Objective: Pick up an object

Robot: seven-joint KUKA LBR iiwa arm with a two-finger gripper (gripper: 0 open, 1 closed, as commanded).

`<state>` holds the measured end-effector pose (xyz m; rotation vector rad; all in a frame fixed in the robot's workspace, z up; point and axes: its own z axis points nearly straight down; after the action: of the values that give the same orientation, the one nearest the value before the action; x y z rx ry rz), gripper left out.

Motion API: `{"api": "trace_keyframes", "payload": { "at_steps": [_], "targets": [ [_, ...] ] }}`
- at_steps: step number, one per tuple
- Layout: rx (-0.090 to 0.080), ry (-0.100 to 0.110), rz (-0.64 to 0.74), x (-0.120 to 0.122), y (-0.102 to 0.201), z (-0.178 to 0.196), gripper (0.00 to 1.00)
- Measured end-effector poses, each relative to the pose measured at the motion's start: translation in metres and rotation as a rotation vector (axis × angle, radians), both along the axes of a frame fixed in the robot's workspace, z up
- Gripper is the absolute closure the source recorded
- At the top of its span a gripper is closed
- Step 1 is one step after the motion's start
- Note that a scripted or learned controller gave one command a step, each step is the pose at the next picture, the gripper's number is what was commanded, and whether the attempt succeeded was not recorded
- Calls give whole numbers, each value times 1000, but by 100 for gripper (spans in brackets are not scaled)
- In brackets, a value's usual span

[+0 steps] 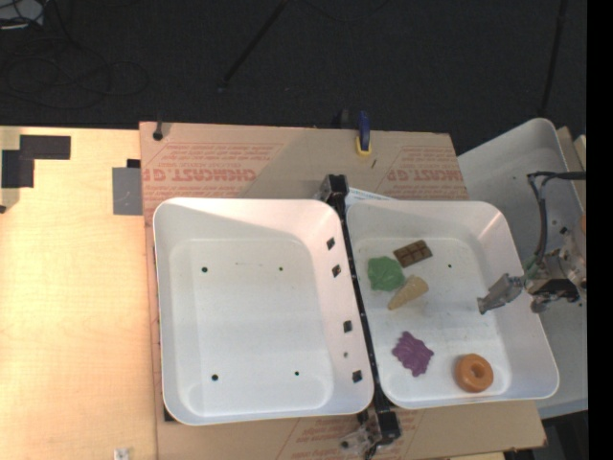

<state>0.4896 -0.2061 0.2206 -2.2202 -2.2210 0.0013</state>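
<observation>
The orange ring (pixel 474 373) lies nearest the camera, in the front right corner of the right bin (pixel 536 372), flat on the floor with its hole up. It sits close under the gripper (pixel 525 292) and stands apart from its neighbours, so I judge it the easiest pick. The gripper hangs at the bin's right wall, its two fingers (pixel 495 296) spread apart with nothing between them.

To do the step well, I would bring the gripper over the ring, turn the wrist so one finger falls into the hole or both straddle the rim, descend straight until just short of the floor, then close and lift slowly. The near wall curves up just beside the ring, so the approach should come from the bin's middle, not from the corner.

Just behind and to the left lies a purple lump (pixel 413 353), ragged in outline and probably soft. Further back a pale cream wedge (pixel 408 292) rests just beside a green lump (pixel 385 273), too near each other for a clean grip on either. Furthest back is a brown block (pixel 413 253), flat and ridged like chocolate. The left bin (pixel 182 257) and the counter (pixel 67 295) lie beyond reach of this step.
</observation>
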Motion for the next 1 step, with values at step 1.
{"api": "trace_keyframes", "payload": {
  "at_steps": [1],
  "targets": [
    [-6, -14, 1, -2, -9, 163, 0]
  ]
}}
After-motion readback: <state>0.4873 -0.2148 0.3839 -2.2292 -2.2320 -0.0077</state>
